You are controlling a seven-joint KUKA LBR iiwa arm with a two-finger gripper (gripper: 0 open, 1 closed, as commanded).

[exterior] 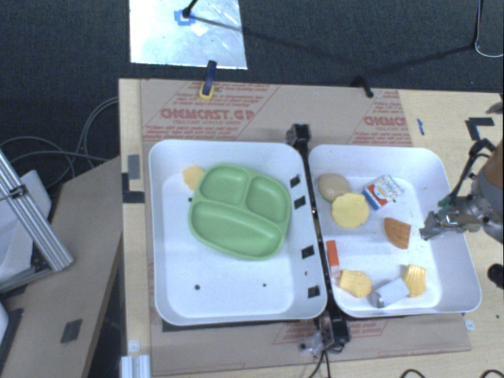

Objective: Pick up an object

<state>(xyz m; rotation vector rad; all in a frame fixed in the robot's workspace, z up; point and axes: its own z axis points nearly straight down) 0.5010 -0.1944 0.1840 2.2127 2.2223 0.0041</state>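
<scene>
The right bin (441, 172) holds several toy food pieces: a beige round piece (333, 186), a yellow disc (350, 210), a small white, blue and red carton (383, 190), an orange-brown wedge (398, 232), a red stick (331, 252), two yellow pieces (354, 283) (415, 279) and a grey block (390, 292). My gripper (435, 226) reaches in from the right over the bin's right side. It is just right of the orange-brown wedge, and nothing is seen held in it.
The left bin (236, 290) carries a green divided plate (240, 209), with a small yellow piece (193, 177) at the plate's upper left. A black divider (311, 211) runs between the bins. Cardboard lies under both bins.
</scene>
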